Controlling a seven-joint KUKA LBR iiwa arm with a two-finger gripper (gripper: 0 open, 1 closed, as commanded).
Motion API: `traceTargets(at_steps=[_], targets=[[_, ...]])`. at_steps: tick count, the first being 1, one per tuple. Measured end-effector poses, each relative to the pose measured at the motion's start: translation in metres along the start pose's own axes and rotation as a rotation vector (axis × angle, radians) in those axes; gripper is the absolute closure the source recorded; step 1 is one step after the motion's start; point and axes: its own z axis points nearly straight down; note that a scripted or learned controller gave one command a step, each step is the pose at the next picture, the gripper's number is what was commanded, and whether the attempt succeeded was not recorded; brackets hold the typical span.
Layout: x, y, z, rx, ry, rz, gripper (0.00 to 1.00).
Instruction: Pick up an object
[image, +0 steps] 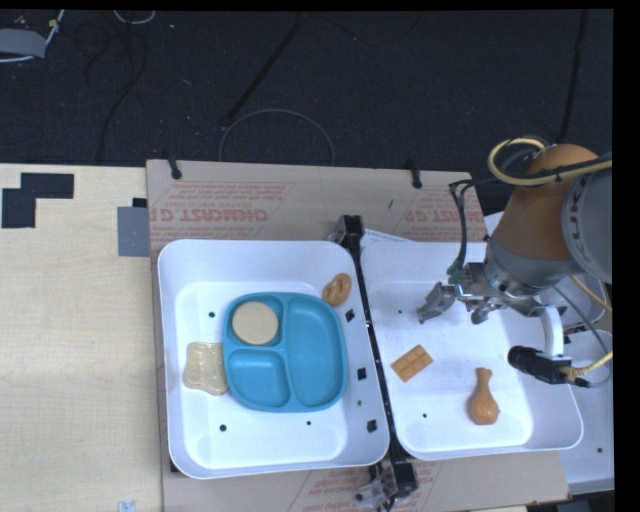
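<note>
My gripper (455, 304) hovers with fingers spread and nothing between them over the right bin (560, 425), far of the cracker (411, 362) and drumstick (483, 398).

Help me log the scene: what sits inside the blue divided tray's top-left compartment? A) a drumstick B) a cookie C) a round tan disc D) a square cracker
C: a round tan disc lies in the top-left compartment of the blue tray, in the left bin.
</note>
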Motion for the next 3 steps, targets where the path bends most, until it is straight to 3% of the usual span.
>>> traceTargets(at_steps=[1,2,3], targets=[[0.001,-0.001,0.054,0.001,0.000,0.001,0.00],[0.000,-0.001,0.041,0.000,0.000,0.005,1.00],[-0.003,-0.004,-0.021,-0.008,-0.002,0.008,1.00]])
